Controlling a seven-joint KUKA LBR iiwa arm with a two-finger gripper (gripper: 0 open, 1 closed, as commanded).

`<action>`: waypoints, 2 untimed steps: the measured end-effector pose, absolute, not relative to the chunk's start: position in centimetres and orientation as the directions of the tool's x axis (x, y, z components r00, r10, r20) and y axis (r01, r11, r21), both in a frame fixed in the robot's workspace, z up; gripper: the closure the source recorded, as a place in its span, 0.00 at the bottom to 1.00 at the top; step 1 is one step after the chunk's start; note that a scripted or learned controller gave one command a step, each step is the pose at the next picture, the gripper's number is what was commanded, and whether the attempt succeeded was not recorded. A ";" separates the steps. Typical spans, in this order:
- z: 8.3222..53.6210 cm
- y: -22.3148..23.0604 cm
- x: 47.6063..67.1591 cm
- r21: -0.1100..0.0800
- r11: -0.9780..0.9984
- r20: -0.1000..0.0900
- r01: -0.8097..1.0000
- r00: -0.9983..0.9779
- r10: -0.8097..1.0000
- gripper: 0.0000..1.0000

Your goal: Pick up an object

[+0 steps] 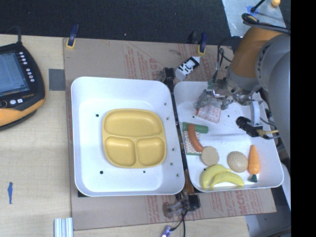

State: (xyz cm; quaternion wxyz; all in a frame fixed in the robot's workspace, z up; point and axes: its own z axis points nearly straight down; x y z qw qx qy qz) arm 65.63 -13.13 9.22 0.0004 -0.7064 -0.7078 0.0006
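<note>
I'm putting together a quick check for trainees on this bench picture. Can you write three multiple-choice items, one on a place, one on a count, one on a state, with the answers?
1. Where does the yellow tray lie?
A. in the left bin
B. in the right bin
C. on the bare bench

2. How many compartments does the tray have?
A. two
B. three
C. five

3. How does the gripper stand?
A. low over the far part of the right bin, above a small packet
B. over the left bin
C. lifting the bananas

Answers: 1 A, the tray fills the middle of the left bin. 2 B, one wide section above two smaller ones. 3 A, the arm reaches in over the right bin, and the bananas lie at its near edge.
</note>
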 end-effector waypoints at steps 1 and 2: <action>17.0 -20.9 61.4 0.000 0.001 -0.002 1.000 -0.001 1.000 0.00; 17.0 -11.2 64.6 -0.001 0.006 0.000 1.000 -0.006 1.000 0.00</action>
